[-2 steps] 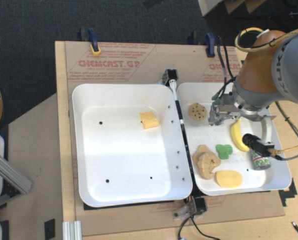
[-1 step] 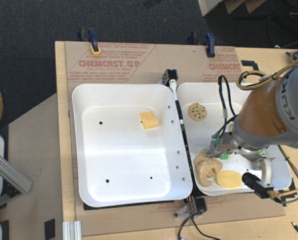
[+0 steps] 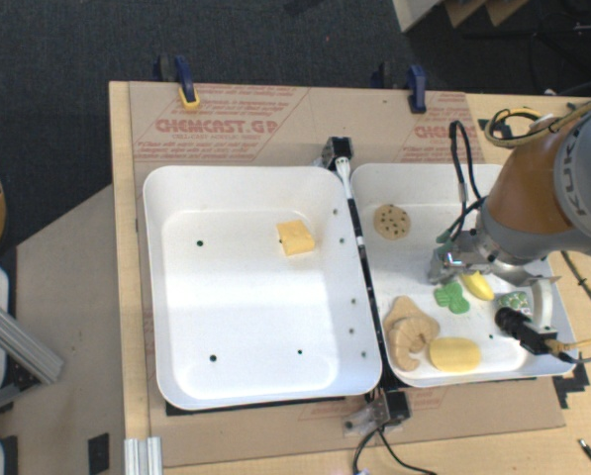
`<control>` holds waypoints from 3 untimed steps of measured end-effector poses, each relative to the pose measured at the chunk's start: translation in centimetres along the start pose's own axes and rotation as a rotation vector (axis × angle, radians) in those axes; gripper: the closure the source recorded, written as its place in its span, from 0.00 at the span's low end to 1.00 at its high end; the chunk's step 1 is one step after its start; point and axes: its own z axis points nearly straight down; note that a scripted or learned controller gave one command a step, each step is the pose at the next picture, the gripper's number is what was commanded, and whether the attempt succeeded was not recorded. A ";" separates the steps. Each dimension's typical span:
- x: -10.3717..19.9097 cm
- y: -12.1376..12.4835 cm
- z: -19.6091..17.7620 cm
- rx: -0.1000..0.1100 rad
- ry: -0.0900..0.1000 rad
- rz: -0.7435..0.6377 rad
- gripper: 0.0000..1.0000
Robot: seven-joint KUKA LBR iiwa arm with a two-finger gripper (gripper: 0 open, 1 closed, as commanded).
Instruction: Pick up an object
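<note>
My gripper [image 3: 451, 265] hangs low in the right bin [image 3: 424, 181], its tip just above a green leafy piece [image 3: 452, 299] and a small yellow piece [image 3: 479, 287]. Nothing can be seen held in it. A round chocolate-chip cookie [image 3: 391, 222] lies to the gripper's upper left. Near the bin's front edge lie a tan bread-like lump [image 3: 410, 331] and a pale yellow oval piece [image 3: 454, 354]. In the left bin [image 3: 176, 295] a yellow cheese-like square [image 3: 296, 237] lies alone, towards the back.
The grey and orange arm [image 3: 533, 191] comes in from the right over the right bin's far side. The two bins meet along a black strip [image 3: 359, 265]. Both stand on a brown board [image 3: 275, 117] held by blue clamps.
</note>
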 end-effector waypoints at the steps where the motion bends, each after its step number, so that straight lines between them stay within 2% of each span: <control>1: -0.2 -5.6 -27.0 -0.015 -0.001 -0.002 1.00; 2: -0.1 -5.6 -27.2 -0.002 0.001 -0.002 1.00; 3: 7.0 -6.5 -23.1 0.010 0.007 -0.008 1.00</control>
